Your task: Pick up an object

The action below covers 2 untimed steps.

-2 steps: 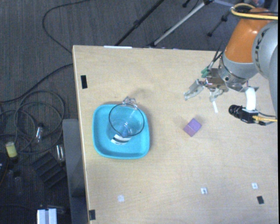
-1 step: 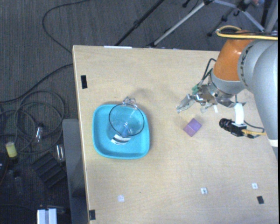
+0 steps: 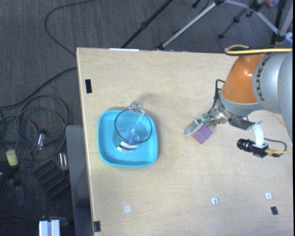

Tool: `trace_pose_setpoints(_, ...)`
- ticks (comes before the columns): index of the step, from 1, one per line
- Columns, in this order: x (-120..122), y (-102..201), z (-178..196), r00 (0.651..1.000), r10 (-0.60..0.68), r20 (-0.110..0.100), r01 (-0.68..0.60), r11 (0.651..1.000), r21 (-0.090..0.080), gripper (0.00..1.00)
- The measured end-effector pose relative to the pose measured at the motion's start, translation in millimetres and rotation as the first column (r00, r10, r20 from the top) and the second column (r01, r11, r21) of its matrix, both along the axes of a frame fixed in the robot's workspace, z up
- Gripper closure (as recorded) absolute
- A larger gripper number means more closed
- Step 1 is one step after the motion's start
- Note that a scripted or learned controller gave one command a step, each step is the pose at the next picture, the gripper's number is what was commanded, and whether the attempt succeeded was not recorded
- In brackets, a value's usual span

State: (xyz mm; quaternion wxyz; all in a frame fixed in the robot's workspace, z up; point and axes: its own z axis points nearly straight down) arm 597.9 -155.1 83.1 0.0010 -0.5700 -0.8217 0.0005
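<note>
Gripper [image 3: 196, 128], its state impossible to tell, touches a purple block [image 3: 202, 134] right of the blue plate [image 3: 108, 151] holding a glass [image 3: 132, 127].

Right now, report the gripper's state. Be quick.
Gripper: down at the small purple block on the bench, right of the blue plate. Whether it is open, closed or holding the block cannot be told.

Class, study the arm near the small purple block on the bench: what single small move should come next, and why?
Probably a short descent onto the purple block. The tool sits right at the block's upper-left edge, and the block looks to lie flat on the wooden bench, well apart from the glass cup on the blue plate.
</note>
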Motion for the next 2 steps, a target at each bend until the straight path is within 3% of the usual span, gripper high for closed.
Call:
trace_pose_setpoints(1,0.4,1.5,8.7,1.000,-0.001,0.001,0.001,1.000,0.004,1.00)
trace_pose_setpoints(2,0.4,1.6,8.6,1.000,-0.001,0.001,0.001,1.000,0.004,0.00)
